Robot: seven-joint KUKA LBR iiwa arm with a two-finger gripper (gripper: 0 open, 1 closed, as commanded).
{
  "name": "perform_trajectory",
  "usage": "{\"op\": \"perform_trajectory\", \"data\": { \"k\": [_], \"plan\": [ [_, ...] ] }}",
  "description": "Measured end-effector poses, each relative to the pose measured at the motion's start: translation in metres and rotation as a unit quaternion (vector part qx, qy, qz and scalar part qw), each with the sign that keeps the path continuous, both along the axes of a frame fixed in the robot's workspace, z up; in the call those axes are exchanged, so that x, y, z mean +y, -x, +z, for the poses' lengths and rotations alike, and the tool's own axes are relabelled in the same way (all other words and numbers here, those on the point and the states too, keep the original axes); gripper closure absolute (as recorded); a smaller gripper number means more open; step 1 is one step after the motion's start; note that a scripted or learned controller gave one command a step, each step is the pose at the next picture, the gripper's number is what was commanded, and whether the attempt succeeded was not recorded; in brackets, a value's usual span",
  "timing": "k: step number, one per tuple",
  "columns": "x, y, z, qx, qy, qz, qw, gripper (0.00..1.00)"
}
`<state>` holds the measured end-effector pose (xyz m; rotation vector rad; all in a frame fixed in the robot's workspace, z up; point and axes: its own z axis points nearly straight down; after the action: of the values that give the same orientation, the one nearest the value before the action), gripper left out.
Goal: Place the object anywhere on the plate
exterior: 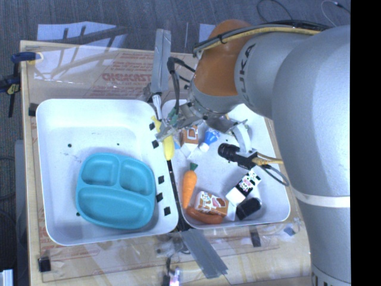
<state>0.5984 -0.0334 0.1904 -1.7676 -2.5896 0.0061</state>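
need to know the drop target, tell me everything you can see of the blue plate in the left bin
The light blue plastic plate with rounded corners lies flat, right way up, on the floor of the left white bin, toward its near side and turned slightly askew. Raised ridges split it into three compartments: two smaller ones along the far side and one long one along the near side. All three look bare. Its right edge lies close to the bin wall; whether they touch is unclear.

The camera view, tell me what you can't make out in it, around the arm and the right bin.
- Gripper: in the camera view the arm's wrist covers it, so its fingers can't be judged.
- Right bin: its far and right side sits under the arm.
- Small carton and blue-capped item: partly covered by the wrist; labels too small to read.
- Box beside the carrot: print too small to read.
- Blue plate in the left bin: fully visible.
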Motion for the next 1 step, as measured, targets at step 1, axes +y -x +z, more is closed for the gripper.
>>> {"op": "perform_trajectory", "data": {
  "k": [1],
  "plan": [
    [0.0642, 0.038, 0.0001, -0.001, 0.0002, 0.045, 0.999, 1.0]
  ]
}}
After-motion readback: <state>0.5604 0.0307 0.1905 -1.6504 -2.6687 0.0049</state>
